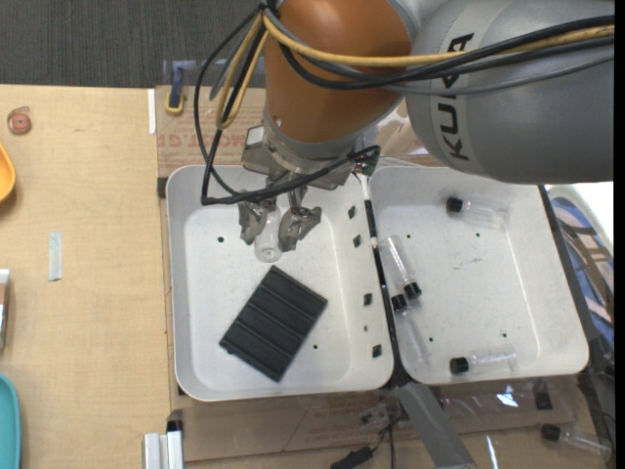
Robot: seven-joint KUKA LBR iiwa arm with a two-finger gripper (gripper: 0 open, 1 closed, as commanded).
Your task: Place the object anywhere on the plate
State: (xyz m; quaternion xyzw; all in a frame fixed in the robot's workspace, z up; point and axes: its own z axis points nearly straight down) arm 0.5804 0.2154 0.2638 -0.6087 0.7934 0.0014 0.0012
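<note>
A black ridged rectangular plate (274, 321) lies tilted in the lower middle of the left bin (190, 291). My gripper (276, 234) hangs over that bin, just above the plate's upper corner. Its two grey fingers (298, 225) point down and stand close together. A small clear vial (266, 252) shows at their tips, seemingly pinched between them and seen end-on. The vial is beside the plate's top edge, apart from it.
The right bin (547, 291) holds three clear vials with black caps: one at the back (469, 206), one near the divider (398, 274), one at the front (480, 362). The arm's orange band (332, 57) and cables hang over the bins' back edge. A wooden bench lies to the left.
</note>
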